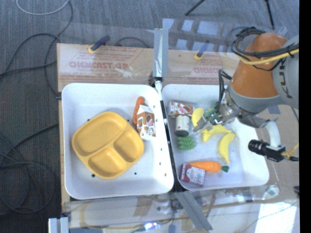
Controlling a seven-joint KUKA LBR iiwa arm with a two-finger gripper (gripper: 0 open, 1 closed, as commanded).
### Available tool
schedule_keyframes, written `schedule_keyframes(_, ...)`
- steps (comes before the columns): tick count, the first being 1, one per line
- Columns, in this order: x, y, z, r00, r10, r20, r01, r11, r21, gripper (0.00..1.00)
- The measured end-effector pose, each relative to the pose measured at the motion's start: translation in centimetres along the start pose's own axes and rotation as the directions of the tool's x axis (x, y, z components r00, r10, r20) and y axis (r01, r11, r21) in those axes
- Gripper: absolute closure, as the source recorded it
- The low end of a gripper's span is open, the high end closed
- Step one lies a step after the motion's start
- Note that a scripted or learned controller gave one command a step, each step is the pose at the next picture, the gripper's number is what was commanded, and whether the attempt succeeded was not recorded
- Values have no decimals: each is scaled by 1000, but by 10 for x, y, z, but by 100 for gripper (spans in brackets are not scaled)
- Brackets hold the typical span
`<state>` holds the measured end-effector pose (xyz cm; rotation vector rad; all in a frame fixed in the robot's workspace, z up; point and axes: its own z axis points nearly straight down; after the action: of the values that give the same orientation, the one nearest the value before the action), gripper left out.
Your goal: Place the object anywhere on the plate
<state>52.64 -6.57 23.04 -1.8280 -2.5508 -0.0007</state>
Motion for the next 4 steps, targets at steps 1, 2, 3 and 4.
schedule_keyframes(1, 80, 13, 18, 995, -102, 1, 102, 995, 3, 100)
schedule_keyframes(2, 162, 33, 27, 1000, 3, 2, -3, 1000, 4, 100)
schedule_keyframes(3, 162, 33, 27, 1000, 3, 1, -3, 1000, 4, 0)
schedule_keyframes(4, 95, 78, -90, 1000, 3, 8, -3, 1000, 0, 0)
